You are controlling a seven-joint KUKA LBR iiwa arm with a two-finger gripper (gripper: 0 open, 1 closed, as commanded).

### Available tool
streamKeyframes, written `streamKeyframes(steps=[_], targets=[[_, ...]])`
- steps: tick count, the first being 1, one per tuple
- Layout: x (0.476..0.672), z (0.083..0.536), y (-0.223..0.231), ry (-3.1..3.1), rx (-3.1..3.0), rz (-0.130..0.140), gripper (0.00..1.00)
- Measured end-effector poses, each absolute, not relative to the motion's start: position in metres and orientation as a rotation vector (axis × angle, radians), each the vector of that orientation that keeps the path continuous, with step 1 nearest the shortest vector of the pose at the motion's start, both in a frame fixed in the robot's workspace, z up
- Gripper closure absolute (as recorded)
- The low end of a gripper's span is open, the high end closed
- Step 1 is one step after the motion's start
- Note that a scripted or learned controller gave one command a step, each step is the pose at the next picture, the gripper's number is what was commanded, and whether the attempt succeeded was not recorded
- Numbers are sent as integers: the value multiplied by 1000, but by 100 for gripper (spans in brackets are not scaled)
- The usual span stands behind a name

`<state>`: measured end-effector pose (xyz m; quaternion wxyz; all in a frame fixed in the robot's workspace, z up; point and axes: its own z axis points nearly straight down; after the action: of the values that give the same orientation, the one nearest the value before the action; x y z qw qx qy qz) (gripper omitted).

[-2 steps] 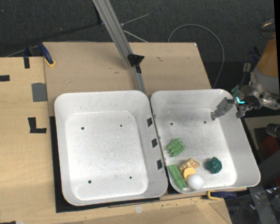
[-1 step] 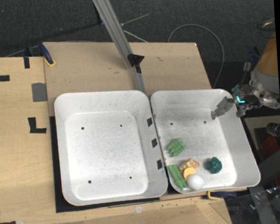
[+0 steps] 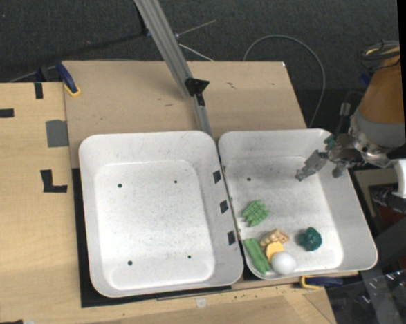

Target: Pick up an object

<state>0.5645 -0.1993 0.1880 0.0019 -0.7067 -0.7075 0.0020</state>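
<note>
Left bin (image 3: 146, 144): far left of the gripper, well apart from it, sits on the wooden bench (image 3: 26, 205). Bench has black tape marks (image 3: 48, 181) along its left part, further from the gripper than anything else. A grey metal pole (image 3: 170, 46) runs diagonally from the top edge down to the seam between the bins, up-left of the gripper.

Right bin (image 3: 271, 143): touches the left bin along the middle seam; the gripper hangs over its upper right part.

Objects, all in the near part of the right bin, below and left of the gripper, none touching it:
- light green ridged piece (image 3: 254, 212): down-left of the gripper, alone in mid-bin.
- long green piece (image 3: 257, 255): further down, against the bin's front left corner.
- tan/yellow piece (image 3: 273, 241): just right of the long green one, touching or nearly so.
- white ball (image 3: 283, 262): just below the tan piece, at the front wall.
- dark green lump (image 3: 308, 238): closest to straight below the gripper, set apart from the cluster.

Gripper (image 3: 306, 171): over the right bin near its right wall, pointing left and slightly down, nothing between the fingers as far as I can see. Whether the fingers are apart or together: cannot tell, too small and blurred. Arm (image 3: 383, 110) comes in from the right, orange band above the wrist.
</note>
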Motion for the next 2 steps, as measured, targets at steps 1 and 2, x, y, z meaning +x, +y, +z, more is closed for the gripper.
streamKeyframes(steps=[1, 2], targets=[[557, 125, -195, -2217, -2215, 8, 0], [557, 87, -195, -2223, -2220, 4, 0]])
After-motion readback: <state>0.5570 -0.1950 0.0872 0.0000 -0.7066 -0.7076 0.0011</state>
